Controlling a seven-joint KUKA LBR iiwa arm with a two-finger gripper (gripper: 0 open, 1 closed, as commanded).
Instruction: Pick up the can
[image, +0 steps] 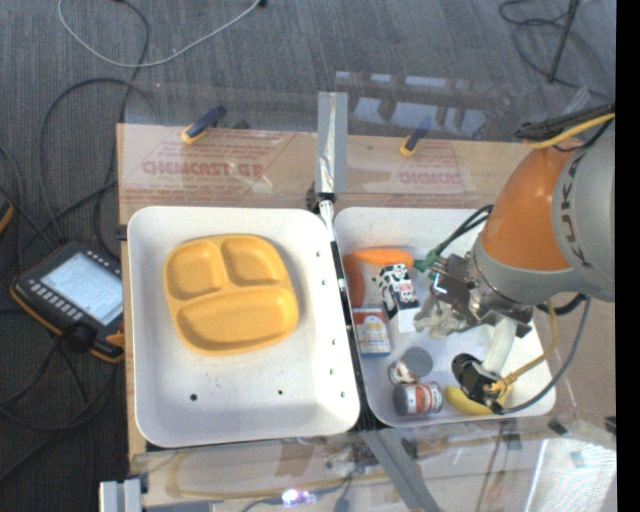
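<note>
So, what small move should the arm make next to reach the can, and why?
Probably shift the gripper toward the near edge of the right bin. The can lies on its side there, beside the banana, while the gripper hangs above the bin's middle.

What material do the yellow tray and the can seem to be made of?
The tray looks like moulded plastic with a smooth, matte finish: even yellow colour, rounded compartments. The can is probably metal: it has a silvery end and a printed label, though it is small here.
</note>
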